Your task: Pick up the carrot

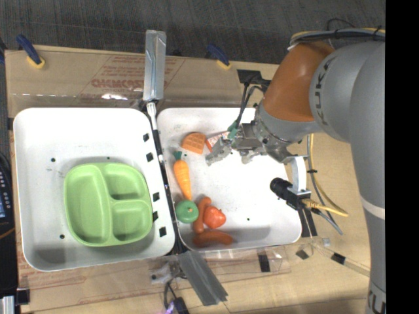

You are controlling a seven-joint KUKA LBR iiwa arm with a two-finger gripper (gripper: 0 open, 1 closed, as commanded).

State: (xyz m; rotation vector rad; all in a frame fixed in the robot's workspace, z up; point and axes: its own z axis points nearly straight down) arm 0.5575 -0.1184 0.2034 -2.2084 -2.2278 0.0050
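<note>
One carrot (pixel 182 177) lies in the right bin (pixel 262 201); jaws (pixel 219 150) hang open, holding nothing.

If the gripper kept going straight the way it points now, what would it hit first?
Probably the orange, wedge-shaped toy food piece, just left of the gripper. The long orange carrot lies lower-left, off that line. Depth is unclear.

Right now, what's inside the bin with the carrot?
Inside the right bin lie the carrot, an orange wedge, a green round piece, red toy food and a sausage. The gripper covers what's beneath it.
</note>
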